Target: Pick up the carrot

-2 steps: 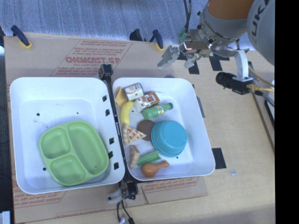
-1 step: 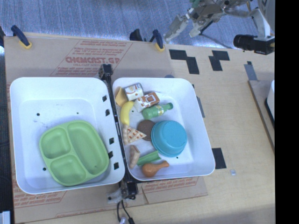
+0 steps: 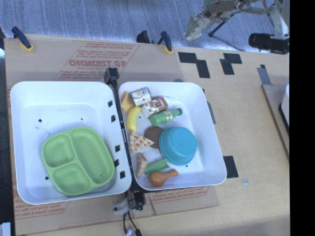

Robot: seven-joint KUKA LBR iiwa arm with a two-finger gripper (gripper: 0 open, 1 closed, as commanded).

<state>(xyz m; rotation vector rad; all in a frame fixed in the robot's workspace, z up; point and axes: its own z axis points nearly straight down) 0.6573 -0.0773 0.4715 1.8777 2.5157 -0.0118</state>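
The carrot point(image 3: 161, 178) looks to be the orange tapered piece lying at the front of the right bin point(image 3: 212, 154), just below the blue bowl point(image 3: 179, 145). A green stalk-like piece point(image 3: 156, 166) lies right beside it, and a beige piece point(image 3: 141, 163) sits to its left. My gripper point(image 3: 204, 29) hangs far from it, above the bench's back edge beyond the right bin. Its two fingers stand apart, open, with nothing between them.
The right bin also holds a banana point(image 3: 133, 118), a green bottle point(image 3: 165, 116), a pizza slice point(image 3: 140, 142), a brown disc point(image 3: 153, 133) and two small cartons point(image 3: 141, 96). A green divided plate point(image 3: 78, 160) lies in the left bin point(image 3: 29, 102).
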